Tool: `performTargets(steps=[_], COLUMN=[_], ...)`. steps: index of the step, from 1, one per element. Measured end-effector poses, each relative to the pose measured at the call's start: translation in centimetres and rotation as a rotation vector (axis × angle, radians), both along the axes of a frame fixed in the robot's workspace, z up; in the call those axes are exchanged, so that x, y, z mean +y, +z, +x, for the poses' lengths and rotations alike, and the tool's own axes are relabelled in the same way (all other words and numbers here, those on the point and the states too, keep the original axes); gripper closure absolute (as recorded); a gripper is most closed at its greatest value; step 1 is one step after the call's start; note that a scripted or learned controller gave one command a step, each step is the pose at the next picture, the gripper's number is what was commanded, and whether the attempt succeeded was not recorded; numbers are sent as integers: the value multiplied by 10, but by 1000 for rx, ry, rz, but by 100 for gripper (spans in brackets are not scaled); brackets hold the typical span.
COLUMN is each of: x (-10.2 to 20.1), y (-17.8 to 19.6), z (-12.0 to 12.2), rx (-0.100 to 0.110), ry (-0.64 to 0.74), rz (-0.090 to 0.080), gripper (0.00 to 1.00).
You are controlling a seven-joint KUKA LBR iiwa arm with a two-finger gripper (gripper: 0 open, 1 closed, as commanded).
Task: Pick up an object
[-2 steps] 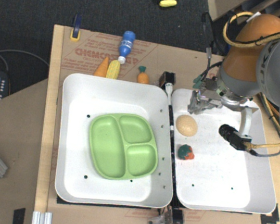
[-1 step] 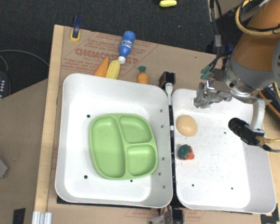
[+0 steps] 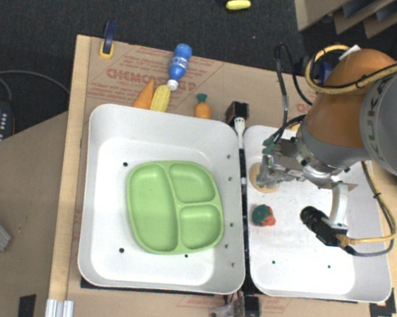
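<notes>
Nothing is picked up yet, as far as can be judged, so pretty much the whole grab-and-lift is left to do.

Nearest the camera, the left bin [image 3: 87,248] is taken up by a green divided tray [image 3: 174,206], three compartments, lying flat and tilted a bit. Nothing is seen sitting in it.

A little further in, the right bin [image 3: 313,280] has the likely target: a small toy [image 3: 263,216], dark green with a red-orange bit on its right side, maybe a little fake veggie or strawberry, too small to be sure. It's lying loose on the white floor near the wall between the two bins. It's small and rounded, so it could probably be nudged away easily.

Just beyond it the gripper [image 3: 276,175] is hung over a tan round thing [image 3: 259,177] on the bin floor, close to the toy but apart from it. Whether the jaws are open or closed can't be told; they're buried under the wrist hardware.

Farthest back, a toy corn [image 3: 161,97], carrot [image 3: 203,107] and a blue-capped bottle [image 3: 178,64] are left on the cardboard outside the bins.
</notes>
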State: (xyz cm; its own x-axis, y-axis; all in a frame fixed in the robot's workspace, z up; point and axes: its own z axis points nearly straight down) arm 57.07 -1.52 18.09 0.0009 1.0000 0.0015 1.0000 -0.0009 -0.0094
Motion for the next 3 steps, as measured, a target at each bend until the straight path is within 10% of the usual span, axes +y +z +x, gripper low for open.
performTargets(steps=[1,2,3], x=[-1,18,6], y=[14,4,4], z=[3,92,14], rx=[-11,-18,-2], ry=[0,4,-2], rz=[-2,-2,-1], gripper=[100,100,100])
